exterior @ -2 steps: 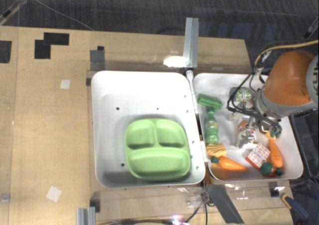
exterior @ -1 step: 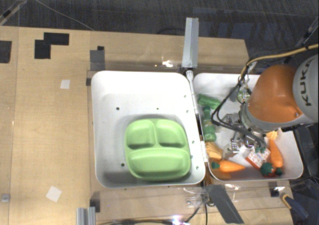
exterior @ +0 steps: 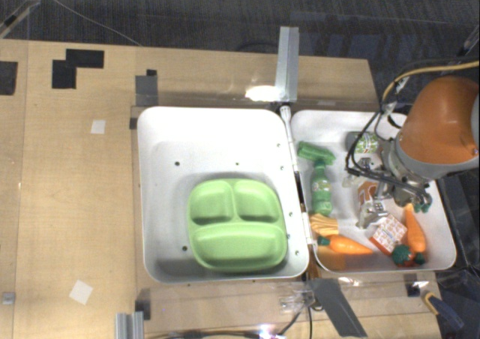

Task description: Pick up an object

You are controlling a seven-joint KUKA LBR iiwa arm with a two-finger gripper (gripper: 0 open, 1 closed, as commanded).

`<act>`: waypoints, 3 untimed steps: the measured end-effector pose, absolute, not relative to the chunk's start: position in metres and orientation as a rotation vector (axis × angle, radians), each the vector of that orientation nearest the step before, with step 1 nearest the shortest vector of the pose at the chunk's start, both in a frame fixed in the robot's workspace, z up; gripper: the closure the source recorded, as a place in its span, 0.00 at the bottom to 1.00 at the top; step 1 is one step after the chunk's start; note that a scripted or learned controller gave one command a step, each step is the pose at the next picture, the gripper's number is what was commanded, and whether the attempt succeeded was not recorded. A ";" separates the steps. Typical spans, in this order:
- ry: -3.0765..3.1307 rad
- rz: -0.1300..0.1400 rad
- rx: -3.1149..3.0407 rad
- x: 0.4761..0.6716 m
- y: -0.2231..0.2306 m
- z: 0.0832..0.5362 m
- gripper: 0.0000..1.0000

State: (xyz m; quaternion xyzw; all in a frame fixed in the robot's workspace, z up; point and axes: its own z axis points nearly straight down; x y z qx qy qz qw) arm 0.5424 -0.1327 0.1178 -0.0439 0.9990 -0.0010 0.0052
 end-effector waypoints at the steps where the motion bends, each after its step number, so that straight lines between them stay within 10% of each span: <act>1: 3.127 -0.001 0.003 0.535 -0.139 0.090 0.00; 2: 3.111 -0.006 -0.007 0.540 -0.138 0.105 1.00; 3: 3.115 -0.008 -0.169 0.612 -0.157 0.225 1.00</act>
